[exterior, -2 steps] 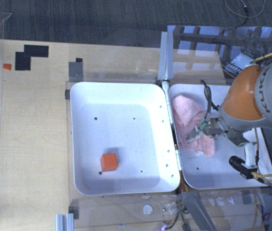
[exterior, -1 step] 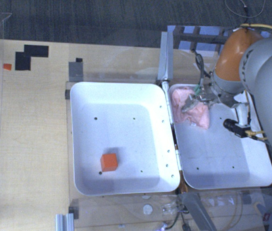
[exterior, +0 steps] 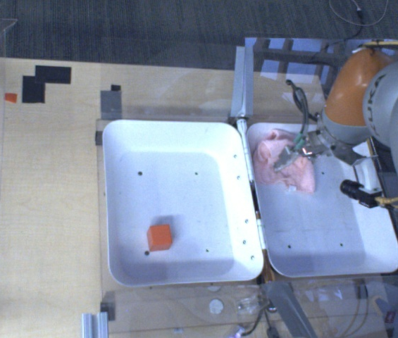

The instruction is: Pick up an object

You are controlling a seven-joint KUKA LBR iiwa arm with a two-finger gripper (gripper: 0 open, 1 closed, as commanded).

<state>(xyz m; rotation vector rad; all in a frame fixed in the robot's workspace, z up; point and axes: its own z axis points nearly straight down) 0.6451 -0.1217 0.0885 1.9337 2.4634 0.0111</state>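
Watching the pincer (exterior: pixel 291 157) at the upper part of the right bin (exterior: pixel 339 259), I see it down on the pink cloth (exterior: pixel 277 162), which lies against that bin's upper left wall. I cannot tell how far it is spread, or whether any fabric is caught. My worry: limp cloth may slip free or only a thin fold come up. The orange block (exterior: pixel 160 237) sits lower left in the left bin (exterior: pixel 177 146).
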